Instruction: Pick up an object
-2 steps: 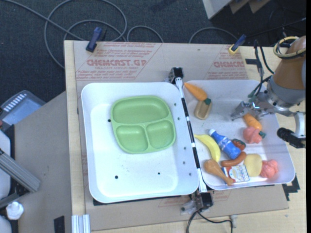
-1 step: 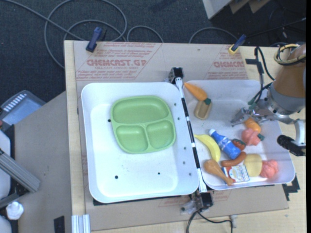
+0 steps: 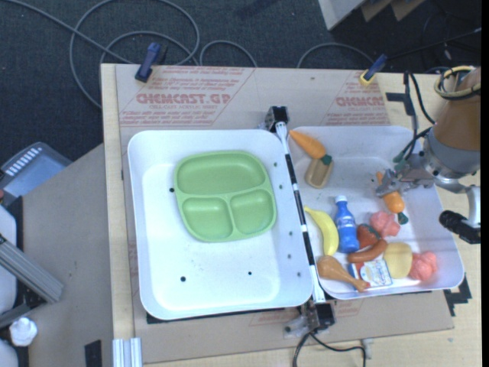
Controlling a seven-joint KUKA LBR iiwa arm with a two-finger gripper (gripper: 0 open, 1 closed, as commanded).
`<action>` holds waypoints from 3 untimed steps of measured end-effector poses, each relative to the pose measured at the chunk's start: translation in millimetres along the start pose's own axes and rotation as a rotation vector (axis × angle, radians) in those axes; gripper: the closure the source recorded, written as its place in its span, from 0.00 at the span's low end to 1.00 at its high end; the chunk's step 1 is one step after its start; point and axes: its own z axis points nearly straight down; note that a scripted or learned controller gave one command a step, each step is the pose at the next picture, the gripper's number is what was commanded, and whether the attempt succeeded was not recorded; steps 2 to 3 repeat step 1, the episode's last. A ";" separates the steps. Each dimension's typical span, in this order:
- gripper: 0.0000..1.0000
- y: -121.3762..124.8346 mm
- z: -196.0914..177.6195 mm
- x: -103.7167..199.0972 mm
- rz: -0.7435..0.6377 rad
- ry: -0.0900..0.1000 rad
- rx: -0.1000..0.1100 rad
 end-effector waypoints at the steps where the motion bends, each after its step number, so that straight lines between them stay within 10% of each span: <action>1: 1.00 -2.2 -104.7 136.4 -0.001 -0.001 -0.001; 3: 1.00 -2.2 -104.7 136.4 -0.001 -0.001 -0.001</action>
